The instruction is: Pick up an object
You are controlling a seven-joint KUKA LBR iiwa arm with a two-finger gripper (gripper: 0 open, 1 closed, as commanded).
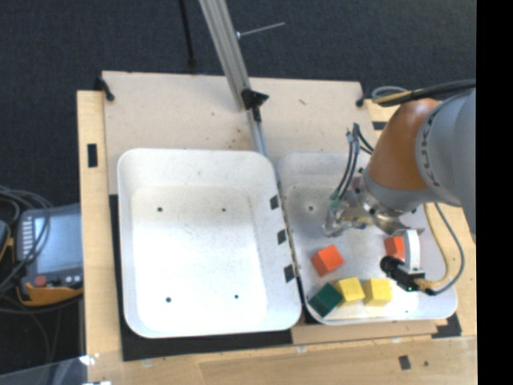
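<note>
Pincer (338, 224) grip can't be told, but the small orange wooden-looking cube (327, 260) just below it probably gets grabbed easily by flat sides.

No text, label, brand, number or sign can be read anywhere. The small screen device (50, 247), well off to the far side from the claw (343, 219), past both bins, shows a pale display and a few buttons, but it is too small and blurred to read.
</note>
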